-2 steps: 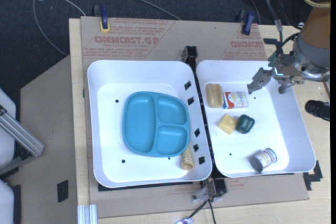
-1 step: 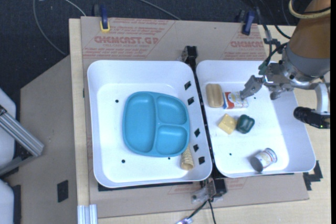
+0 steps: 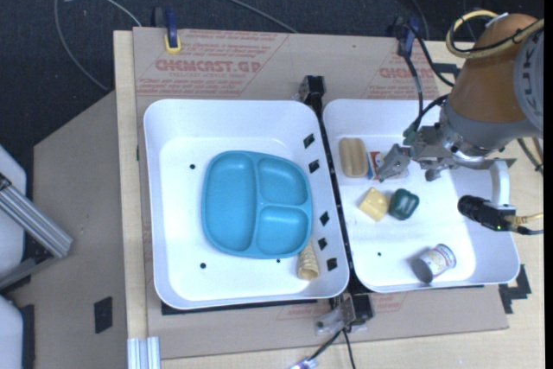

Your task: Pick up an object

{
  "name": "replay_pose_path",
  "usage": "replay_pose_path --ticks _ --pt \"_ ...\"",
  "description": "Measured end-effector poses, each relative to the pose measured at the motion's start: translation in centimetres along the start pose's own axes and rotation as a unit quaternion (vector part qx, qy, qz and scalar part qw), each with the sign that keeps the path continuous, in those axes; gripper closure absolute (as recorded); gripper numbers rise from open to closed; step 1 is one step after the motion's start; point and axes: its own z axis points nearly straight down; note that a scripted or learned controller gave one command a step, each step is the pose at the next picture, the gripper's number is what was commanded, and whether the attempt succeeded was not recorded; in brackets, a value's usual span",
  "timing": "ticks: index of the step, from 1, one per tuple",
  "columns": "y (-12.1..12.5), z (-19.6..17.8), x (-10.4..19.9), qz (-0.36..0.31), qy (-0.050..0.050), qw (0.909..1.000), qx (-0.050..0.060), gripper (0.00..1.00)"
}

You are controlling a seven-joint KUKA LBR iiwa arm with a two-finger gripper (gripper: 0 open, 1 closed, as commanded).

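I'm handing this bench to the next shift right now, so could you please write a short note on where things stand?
Hand: low over the right bin, near its upper middle; nothing visible between its fingers, and I cannot tell whether they are open or shut.
Right bin: tan block at upper left, yellow piece and dark green object side by side in the middle, silver can lying near the lower edge.
Left bin: blue divided plate, small tan cone at its lower right.
Done: nothing lifted.
Left: grasp and lift one object.
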Motion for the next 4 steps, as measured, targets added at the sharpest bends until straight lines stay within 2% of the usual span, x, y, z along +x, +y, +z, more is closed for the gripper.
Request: replay_pose_path --ticks 1,2,4 --pt "-0.2 6.2 0.2 0.0 0.0 1.0 0.0 0.0" --pt "-0.1 4.8 0.1 0.001 0.0 1.0 -0.002 1.0" --pt "0.5 -7.3 0.0 0.0 -0.001 1.0 -0.004 1.0"
